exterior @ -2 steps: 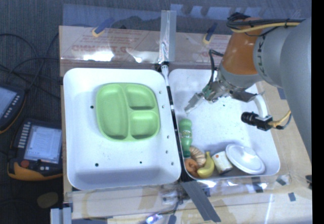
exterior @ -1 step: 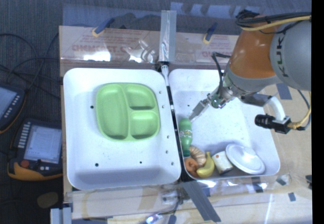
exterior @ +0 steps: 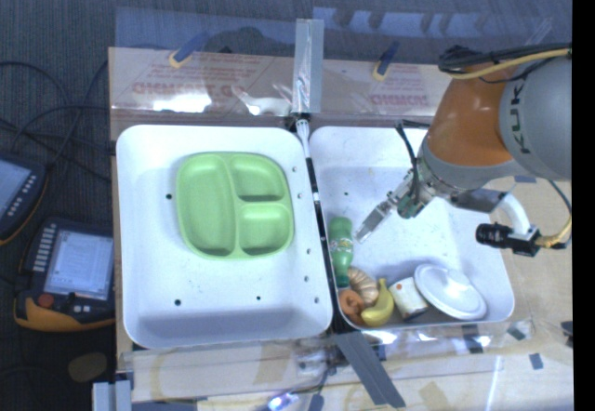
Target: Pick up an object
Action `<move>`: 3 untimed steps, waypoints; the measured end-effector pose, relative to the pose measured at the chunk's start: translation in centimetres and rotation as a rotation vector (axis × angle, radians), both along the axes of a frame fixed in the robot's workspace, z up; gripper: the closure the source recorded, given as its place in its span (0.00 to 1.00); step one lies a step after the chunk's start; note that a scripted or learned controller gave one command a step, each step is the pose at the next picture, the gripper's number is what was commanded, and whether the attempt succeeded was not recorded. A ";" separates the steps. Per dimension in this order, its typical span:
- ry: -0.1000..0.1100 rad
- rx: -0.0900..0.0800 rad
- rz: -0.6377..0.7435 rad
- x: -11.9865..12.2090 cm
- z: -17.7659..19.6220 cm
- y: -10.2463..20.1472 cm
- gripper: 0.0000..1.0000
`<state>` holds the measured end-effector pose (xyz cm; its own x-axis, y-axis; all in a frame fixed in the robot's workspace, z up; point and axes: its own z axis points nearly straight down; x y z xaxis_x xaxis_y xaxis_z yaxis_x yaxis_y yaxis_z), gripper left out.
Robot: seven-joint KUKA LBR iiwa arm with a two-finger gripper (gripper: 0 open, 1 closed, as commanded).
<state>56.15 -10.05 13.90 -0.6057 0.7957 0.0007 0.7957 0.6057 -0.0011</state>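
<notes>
My gripper [exterior: 370, 221] hangs over the middle of the right bin [exterior: 372, 153], reaching in from the right below the orange band of the arm [exterior: 469, 125]. Its tip is just right of a green bottle [exterior: 340, 243] that lies against the bin's left wall, with a small gap between them. Along the bin's front edge lie a yellow banana [exterior: 377, 308], a brown-orange item [exterior: 359, 287], a small white cup-like item [exterior: 407, 298] and a white round lid [exterior: 450, 291]. Nothing shows in the gripper's grasp.
The left bin [exterior: 149, 298] holds a green divided plate [exterior: 234, 203]. A cable and black connector [exterior: 507, 235] trail off the arm over the right bin's right side. Screens and cables lie on the floor at far left [exterior: 65, 260].
</notes>
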 end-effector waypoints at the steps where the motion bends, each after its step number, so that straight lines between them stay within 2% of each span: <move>1: 0.001 0.000 -0.092 -6.1 -1.7 -2.9 0.00; 2: 0.000 0.002 -0.092 -6.0 -0.8 -2.8 1.00; 3: 0.001 0.002 -0.092 -6.0 -0.8 -2.8 0.00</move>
